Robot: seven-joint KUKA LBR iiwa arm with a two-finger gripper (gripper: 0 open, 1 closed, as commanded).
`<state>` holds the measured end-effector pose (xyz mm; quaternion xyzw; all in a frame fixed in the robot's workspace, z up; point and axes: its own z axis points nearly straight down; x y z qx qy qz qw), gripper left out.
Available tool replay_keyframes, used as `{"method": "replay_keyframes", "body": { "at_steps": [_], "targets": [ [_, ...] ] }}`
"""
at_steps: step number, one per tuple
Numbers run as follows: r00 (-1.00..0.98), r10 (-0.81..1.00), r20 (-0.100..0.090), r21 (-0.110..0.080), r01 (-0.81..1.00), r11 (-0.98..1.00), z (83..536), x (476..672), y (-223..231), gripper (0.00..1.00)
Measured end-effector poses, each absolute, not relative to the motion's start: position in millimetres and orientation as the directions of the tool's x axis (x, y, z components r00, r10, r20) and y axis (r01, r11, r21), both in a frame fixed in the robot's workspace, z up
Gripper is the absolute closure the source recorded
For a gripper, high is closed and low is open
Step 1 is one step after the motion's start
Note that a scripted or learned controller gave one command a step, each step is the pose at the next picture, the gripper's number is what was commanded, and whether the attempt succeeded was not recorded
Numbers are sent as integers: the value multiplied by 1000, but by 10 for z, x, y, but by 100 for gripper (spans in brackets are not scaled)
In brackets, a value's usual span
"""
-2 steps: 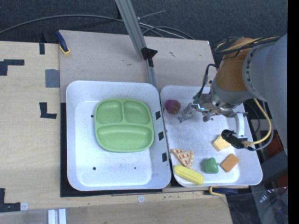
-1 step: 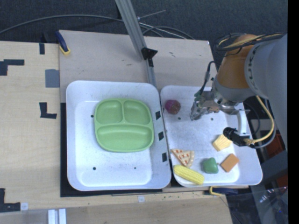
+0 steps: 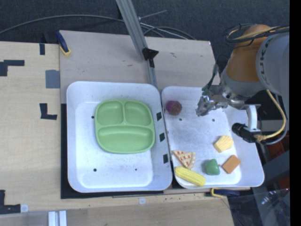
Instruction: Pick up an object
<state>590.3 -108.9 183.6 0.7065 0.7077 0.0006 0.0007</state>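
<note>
Pincer (image 3: 203,108) over the right shallow white bin (image 3: 188,135).
We cannot tell its state; nothing shows in it. The small round dark-purple toy fruit (image 3: 174,108) lies just left, apart.

The scene was lit evenly and brightly from above. Soft, short shadows were cast. Mild glare was observed on the white bins (image 3: 75,126). Slight overall blur was noted.

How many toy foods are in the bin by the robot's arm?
6, all in the right bin: purple fruit at the back left, pizza slice, corn, green pepper, orange piece, yellow piece. The arm may hide more.
</note>
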Motion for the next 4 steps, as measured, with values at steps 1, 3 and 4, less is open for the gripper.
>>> {"method": "replay_keyframes", "body": {
  "at_steps": [1, 3, 4],
  "targets": [
    [-2, 1000, -1, 4, 1000, 2, 2293, 5912, -1086, 100],
    [-7, 1000, 2, -1, 1000, 7, 2309, 6008, 1, 100],
    [-7, 1000, 1, -2, 1000, 7, 2201, 6171, 556, 100]
  ]
}}
